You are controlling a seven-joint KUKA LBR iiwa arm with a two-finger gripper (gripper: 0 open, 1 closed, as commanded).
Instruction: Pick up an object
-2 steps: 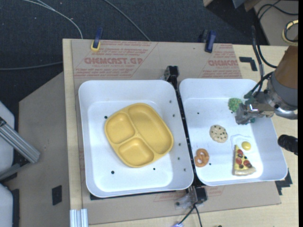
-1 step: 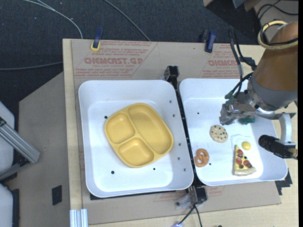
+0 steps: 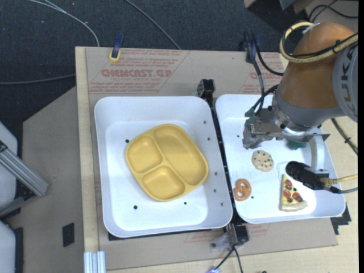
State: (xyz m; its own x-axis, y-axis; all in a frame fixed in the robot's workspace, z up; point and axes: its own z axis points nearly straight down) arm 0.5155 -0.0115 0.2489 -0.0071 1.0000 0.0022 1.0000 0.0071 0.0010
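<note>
Gripper (image 3: 256,139) sits over the right bin (image 3: 227,118), in its upper half, near the wall shared with the left bin (image 3: 105,152). From this angle I cannot tell how far it is open, and I see nothing held in it.

Right bin contents:
- cookie (image 3: 263,161), round, with dark chips, lying flat just below the gripper in the view; looks apart from it, though I cannot be sure of contact
- pretzel (image 3: 242,189), lower and a little left of the cookie, close to the bin's left wall
- pizza slice (image 3: 292,194), toy, at the lower right, crust toward the bin's near edge, tip pointing up the view
- small teal thing (image 3: 296,145), mostly hidden under my wrist; cannot identify it

Left bin: one yellow plate (image 3: 166,161) with three compartments, lying flat near the middle and turned at a slant.

Both bins rest side by side on the bench (image 3: 148,67)
</note>
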